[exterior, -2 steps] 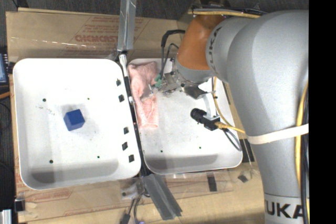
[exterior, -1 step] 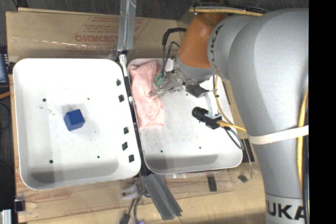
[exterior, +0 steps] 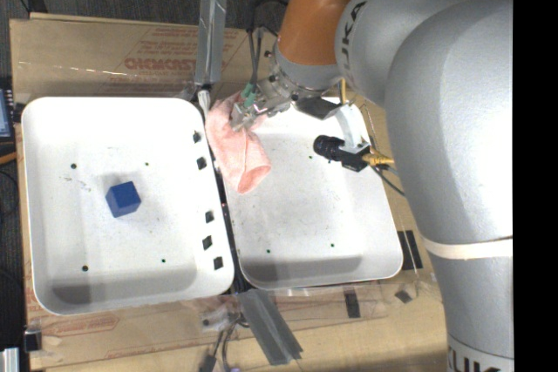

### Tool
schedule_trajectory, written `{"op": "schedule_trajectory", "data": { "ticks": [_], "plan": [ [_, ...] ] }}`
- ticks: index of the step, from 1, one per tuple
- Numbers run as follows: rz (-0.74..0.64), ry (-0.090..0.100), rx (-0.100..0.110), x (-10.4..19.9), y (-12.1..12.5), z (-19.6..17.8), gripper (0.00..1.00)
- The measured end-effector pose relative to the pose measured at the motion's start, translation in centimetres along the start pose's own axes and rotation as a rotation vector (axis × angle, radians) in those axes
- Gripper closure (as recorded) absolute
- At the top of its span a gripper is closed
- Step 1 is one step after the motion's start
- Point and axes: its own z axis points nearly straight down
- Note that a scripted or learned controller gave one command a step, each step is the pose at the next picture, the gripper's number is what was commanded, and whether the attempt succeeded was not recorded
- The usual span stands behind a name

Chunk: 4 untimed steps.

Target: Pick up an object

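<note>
Two bins: white and shallow, side by side on the bench; left bin [exterior: 52, 126], right bin [exterior: 375, 248].
Cloth: a pink cloth [exterior: 240, 151] lies crumpled in the right bin's far left corner, its top end lifted toward the gripper, its lower end draping along the rim between the bins.
Gripper: the gripper [exterior: 253, 107] sits at the cloth's top end, and its fingers appear pinched on a fold of the pink fabric.
Arm: the grey arm [exterior: 436, 100] with its orange band reaches in from the right and covers the right bin's far right side.
Block: a blue block [exterior: 123, 198] rests in the left bin, well apart from the gripper.
Nearby: cardboard [exterior: 113, 48] lies behind the left bin; a black fitting [exterior: 336, 151] hangs under the wrist over the right bin.
</note>
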Motion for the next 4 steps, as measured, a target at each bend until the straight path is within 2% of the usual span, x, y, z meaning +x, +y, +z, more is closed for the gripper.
{"op": "schedule_trajectory", "data": {
  "ticks": [1,2,3,4],
  "plan": [
    [-0.190,-0.001,-0.001,-5.6,-0.7,0.0,1.00],
    [-0.190,-0.001,-0.002,-5.6,-0.6,0.0,0.00],
    [-0.265,-0.001,-0.004,-7.3,-1.2,9.9,0.00],
    [-0.268,-0.003,-0.004,-7.3,-1.1,8.8,1.00]
  ]
}}
